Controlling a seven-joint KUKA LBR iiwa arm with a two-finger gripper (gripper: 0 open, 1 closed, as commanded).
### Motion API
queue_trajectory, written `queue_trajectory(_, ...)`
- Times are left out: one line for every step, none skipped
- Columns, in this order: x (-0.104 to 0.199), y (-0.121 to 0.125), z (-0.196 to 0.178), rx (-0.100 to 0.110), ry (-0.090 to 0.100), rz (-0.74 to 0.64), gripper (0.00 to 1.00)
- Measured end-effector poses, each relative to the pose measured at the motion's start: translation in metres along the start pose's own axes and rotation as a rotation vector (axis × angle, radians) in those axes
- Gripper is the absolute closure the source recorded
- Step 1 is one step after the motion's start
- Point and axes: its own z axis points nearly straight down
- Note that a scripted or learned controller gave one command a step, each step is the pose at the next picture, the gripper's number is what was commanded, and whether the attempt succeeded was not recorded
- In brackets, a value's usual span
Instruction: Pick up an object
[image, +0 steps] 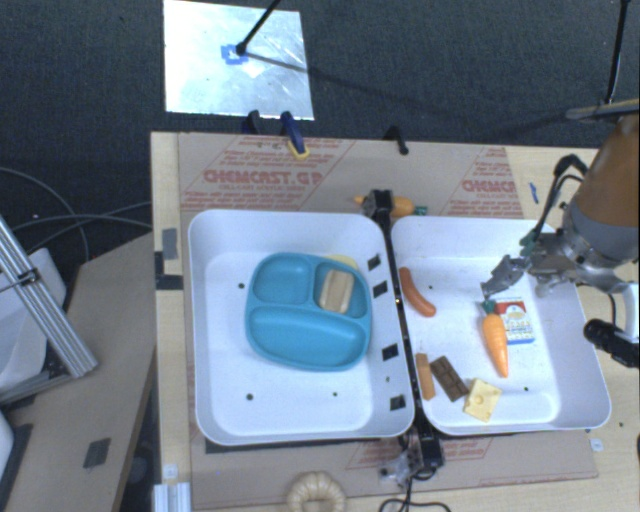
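Gripper (497, 284) over right bin (590, 400), fingers spread, nothing between them. Toy carrot (496, 345) just below it: orange, tapered, green top toward gripper, lying flat. Red-white-blue carton (516, 322) touching carrot's right. Sausage (417, 292) to gripper's left. Cheese wedge (482, 400) and chocolate bar (449, 378) farther below.

Blue divided plate (300, 325) is sitting in the white left bin (215, 300), with a tan bread slice (336, 290) at its 2 o'clock. In the right bin (575, 385), an orange carrot (496, 345) is lying beside a red-white-blue carton (516, 322); yellow cheese (482, 400) is showing at 6 o'clock.
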Motion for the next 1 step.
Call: queue_trajectory(0.0002,0.0026,-0.006,-0.011,-0.002,-0.003,0.0)
